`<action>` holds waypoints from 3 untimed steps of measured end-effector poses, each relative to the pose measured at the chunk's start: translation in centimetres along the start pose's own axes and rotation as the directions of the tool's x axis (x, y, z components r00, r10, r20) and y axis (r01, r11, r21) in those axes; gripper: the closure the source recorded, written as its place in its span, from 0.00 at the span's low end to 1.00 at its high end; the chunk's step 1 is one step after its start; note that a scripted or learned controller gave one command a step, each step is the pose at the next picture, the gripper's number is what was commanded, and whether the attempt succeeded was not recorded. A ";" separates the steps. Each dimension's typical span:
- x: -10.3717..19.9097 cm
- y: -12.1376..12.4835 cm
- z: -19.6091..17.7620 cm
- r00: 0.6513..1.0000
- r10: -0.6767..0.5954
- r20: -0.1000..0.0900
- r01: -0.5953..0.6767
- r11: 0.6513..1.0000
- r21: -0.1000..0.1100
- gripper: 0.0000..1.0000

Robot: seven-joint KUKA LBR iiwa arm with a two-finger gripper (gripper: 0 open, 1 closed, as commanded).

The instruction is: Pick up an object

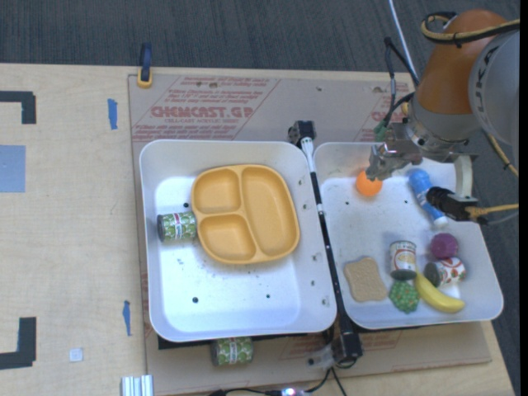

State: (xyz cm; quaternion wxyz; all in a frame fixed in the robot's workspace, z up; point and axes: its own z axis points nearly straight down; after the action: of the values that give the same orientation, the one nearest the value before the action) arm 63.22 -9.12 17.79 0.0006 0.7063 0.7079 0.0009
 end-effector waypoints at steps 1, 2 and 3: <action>-5.5 -5.1 9.1 1.000 0.003 0.002 -0.003 1.000 -0.001 1.00; -7.2 -0.4 4.9 1.000 0.001 0.002 -0.001 1.000 -0.001 1.00; 2.6 0.7 -0.8 1.000 0.000 -0.001 0.000 1.000 -0.002 1.00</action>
State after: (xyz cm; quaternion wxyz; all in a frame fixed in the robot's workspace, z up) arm 63.88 -6.56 18.59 0.0012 0.7063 0.7080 0.0019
